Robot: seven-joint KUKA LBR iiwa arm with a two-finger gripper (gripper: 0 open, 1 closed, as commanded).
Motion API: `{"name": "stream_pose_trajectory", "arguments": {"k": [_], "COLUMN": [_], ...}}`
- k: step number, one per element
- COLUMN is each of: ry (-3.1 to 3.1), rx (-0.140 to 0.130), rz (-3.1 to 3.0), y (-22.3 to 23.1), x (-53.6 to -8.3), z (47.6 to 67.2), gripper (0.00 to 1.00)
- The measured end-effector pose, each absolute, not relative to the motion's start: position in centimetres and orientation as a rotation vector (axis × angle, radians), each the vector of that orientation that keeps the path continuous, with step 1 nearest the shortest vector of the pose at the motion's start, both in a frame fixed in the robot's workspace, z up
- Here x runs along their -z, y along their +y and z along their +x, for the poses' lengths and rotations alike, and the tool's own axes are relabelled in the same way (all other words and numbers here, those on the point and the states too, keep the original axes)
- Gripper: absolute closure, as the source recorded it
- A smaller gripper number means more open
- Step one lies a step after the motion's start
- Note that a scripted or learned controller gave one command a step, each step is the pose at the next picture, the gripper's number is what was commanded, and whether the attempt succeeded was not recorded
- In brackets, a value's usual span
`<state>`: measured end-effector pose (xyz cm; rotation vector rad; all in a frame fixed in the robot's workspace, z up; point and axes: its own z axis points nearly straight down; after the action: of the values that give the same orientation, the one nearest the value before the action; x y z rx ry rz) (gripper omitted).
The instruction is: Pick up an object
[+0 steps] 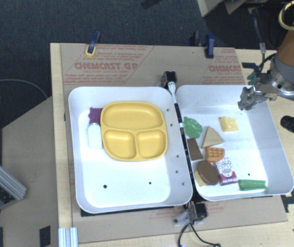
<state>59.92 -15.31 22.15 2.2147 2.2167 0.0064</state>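
Nearest the camera, at the front edge of the desk (136, 225), a bundle of cables trails off below the seam between two shallow white bins.

On the view's left, the left bin (85, 189) holds a yellow divided plate (133, 129) lying flat toward its back half, with a small white bottle (93, 136) and a purple item (95, 114) tucked just beside the plate's left rim.

On the view's right, the right bin (275, 153) holds the loose objects that could be picked. A green leaf-shaped piece (192, 126) lies near the bin's left wall, with a tan wedge (212, 136), a brown bar (194, 148) and an orange waffle-like piece (215, 153) close together below it. A brown cookie shape (207, 172) and a small red-and-white packet (224, 170) sit toward the front, and a green stick (252, 184) lies near the front rim. A pale yellow cheese block (228, 124) rests alone, nearer the back.

Reaching in from the right, the gripper (246, 101) hovers over the back of the right bin, near the cheese block but apart from it. Nothing is visible between its fingers; whether they are spread or closed cannot be told.

Judging by this, the task is at an early stage: every object rests in a bin, none is lifted, and the descent, grasp and lift all remain to be done.
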Motion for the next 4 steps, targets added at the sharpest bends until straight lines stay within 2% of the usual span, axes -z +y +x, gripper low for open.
{"name": "stream_pose_trajectory", "arguments": {"k": [1,3,4], "ry": [2.22,2.228,2.221], "rx": [-0.002,0.001,-0.001], "rz": [2.218,2.22,2.221], "y": [-15.3,-6.5,-7.6], "x": [-22.5,-21.9,-22.8], "z": [60.0,57.7,57.1], "gripper": [1.0,1.0,1.0]}}
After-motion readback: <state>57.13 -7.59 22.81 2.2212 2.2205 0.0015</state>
